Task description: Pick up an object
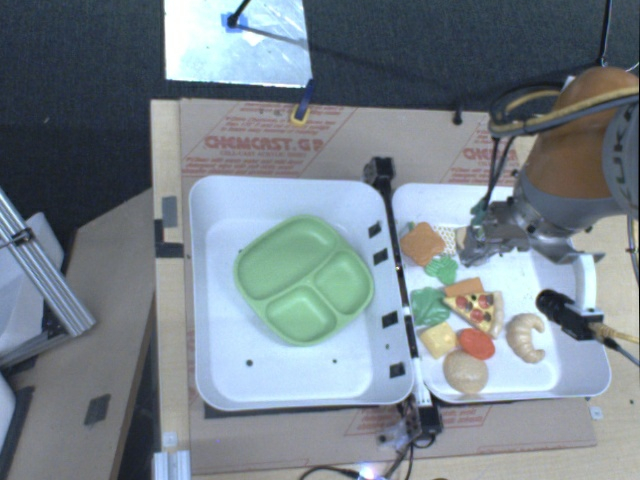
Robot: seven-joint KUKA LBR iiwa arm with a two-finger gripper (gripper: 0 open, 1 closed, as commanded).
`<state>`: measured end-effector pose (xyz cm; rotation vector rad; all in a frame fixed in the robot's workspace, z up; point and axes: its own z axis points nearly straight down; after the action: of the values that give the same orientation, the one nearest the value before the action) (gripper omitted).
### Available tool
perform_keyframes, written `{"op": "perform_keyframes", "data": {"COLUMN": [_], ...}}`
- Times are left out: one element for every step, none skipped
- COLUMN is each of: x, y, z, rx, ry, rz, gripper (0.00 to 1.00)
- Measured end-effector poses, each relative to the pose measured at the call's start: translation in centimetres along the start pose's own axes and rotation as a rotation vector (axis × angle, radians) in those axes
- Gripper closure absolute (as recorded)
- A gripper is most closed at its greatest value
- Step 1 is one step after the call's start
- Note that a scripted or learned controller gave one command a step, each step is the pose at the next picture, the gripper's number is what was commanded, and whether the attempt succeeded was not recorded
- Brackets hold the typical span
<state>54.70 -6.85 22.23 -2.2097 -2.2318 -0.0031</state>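
Several toy foods lay in the right bin [580,368]; the hand [478,244], grip state unclear, hovered just right of the green piece [441,267].

From my station I see the rounded grey metal arm [585,183] with a broad glossy orange band [590,118] wrapped above its wrist. A bundle of black and pale cables [525,103] loops off the band. The dull grey metal gripper [478,243] looks blocky, with dark fittings.
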Motion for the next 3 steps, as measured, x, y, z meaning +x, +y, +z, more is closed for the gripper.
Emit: {"op": "perform_keyframes", "data": {"x": [5.4,11.7,11.8], "y": [-0.1,-0.2,0.4], "z": [0.9,-0.4,-0.8], "rx": [0.000,-0.001,-0.001], "ry": [0.000,0.000,-0.001], "rz": [0.000,-0.002,0.003], "gripper": [1.00,1.00,1.00]}}
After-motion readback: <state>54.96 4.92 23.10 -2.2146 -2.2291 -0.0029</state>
